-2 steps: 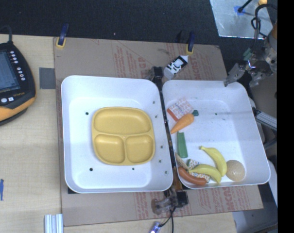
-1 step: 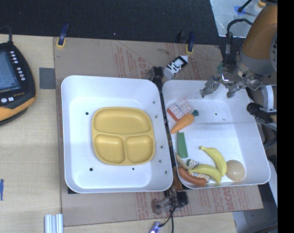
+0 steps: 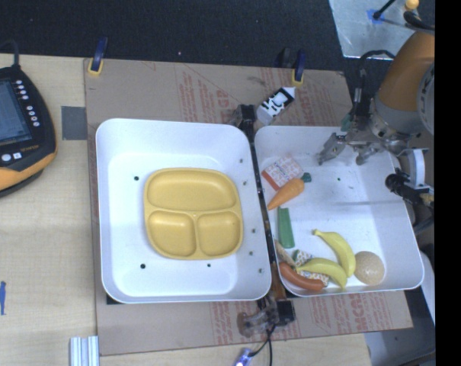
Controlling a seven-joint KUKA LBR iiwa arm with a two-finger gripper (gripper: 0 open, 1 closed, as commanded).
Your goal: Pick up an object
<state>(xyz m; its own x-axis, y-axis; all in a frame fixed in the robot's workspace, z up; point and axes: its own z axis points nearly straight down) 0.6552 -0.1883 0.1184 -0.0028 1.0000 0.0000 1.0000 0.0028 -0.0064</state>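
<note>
My gripper [image 3: 346, 151] hangs over the far part of the right bin [image 3: 382, 212], its fingers spread open with nothing between them. In that bin, to the gripper's left, lie a carrot [image 3: 286, 193] and a small red-and-white packet [image 3: 280, 171]. A green stick [image 3: 285, 227] lies below the carrot. At the near end sit two bananas [image 3: 335, 248], a tan ball [image 3: 369, 267] and a red sausage [image 3: 300, 279]. The left bin [image 3: 123, 227] holds a yellow divided plate [image 3: 193, 212].
A teach pendant [image 3: 13, 128] rests on the bench at the far left. A black-and-white item [image 3: 276, 104] lies beyond the bins. Clamps [image 3: 97, 55] pin the cardboard sheet at the back. The arm's body [image 3: 405, 82] stands at the right.
</note>
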